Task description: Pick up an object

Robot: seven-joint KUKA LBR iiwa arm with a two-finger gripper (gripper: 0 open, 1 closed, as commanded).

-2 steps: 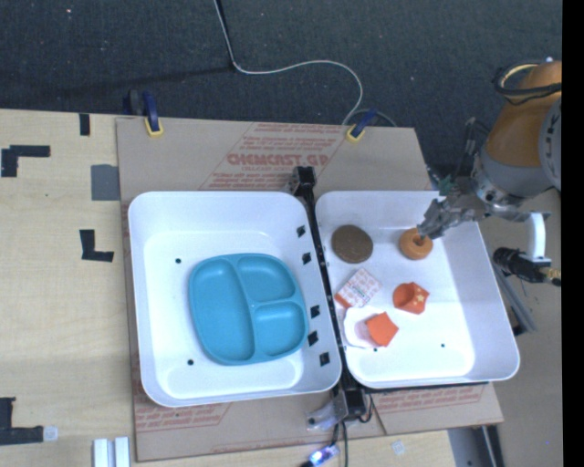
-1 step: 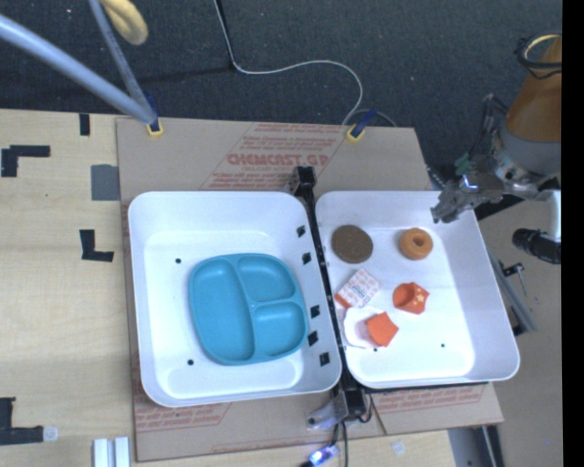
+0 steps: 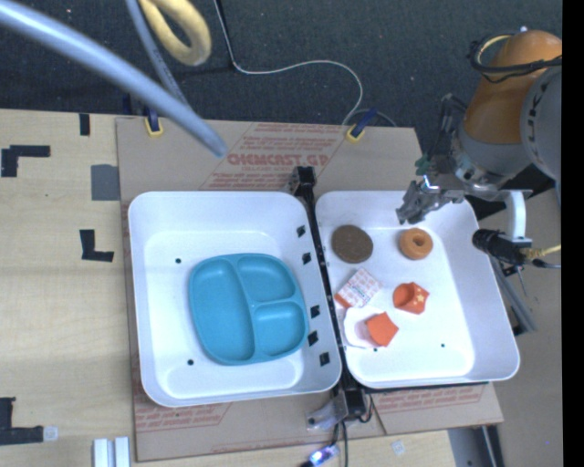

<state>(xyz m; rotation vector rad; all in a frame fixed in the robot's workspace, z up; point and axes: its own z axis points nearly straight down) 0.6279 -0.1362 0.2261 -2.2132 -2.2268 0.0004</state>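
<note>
Tool point(image 3: 412, 208) hovers over the right bin's point(image 3: 488, 360) back edge, just beside the small doughnut point(image 3: 416, 243); can't tell how its grip stands.

arm point(image 3: 516, 82) cut off by the picture's right edge, base out of frame. gripper point(image 3: 412, 208) over the right bin's point(image 3: 456, 365) far edge: fingers too small and dark to read their spacing. grey tube point(image 3: 109, 64) runs out at the top-left corner. yellow loop point(image 3: 178, 25) clipped by the top edge. printing on the white packet point(image 3: 358, 290) near the bin's left edge is too small to read.
</note>
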